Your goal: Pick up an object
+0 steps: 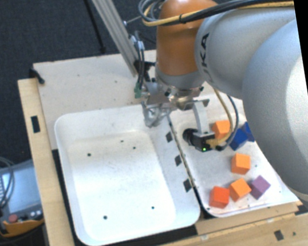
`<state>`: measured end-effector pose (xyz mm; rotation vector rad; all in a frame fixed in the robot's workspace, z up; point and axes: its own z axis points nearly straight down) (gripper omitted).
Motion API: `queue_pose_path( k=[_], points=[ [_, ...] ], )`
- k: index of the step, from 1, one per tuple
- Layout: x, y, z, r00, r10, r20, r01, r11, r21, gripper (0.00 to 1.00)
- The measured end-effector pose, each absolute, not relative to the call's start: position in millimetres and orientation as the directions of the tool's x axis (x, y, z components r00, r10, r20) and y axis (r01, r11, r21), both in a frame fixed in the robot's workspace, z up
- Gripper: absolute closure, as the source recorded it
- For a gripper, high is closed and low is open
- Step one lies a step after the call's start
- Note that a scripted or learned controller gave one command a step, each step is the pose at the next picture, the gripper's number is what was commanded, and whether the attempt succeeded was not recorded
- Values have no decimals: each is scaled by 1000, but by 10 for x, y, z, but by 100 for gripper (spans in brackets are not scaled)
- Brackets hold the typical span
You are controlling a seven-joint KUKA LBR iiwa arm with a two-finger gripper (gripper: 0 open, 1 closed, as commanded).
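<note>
A: What's on the counter (42, 166)?

B: Two bins. The right bin (207, 169) holds six pieces: four orange blocks (241, 163) (the front-left one runs redder), one blue block (240, 136) and one purple block (259, 186).

A: And the claw?

B: The claw (156, 110) hangs at the back, over the rims where the left bin (115, 172) meets the right. I cannot tell whether it is open or closed, or whether it grips anything.

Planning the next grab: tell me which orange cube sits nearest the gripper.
The small orange cube beside the blue block; the other three orange cubes lie lower in the white bin.
</note>
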<state>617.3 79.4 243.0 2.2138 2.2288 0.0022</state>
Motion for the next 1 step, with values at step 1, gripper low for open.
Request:
queue_pose_path(
  k=[1],
  points=[
    [6169, 763, 2430, -4, 1000, -1, 1000, 4, 0, 0]
  ],
)
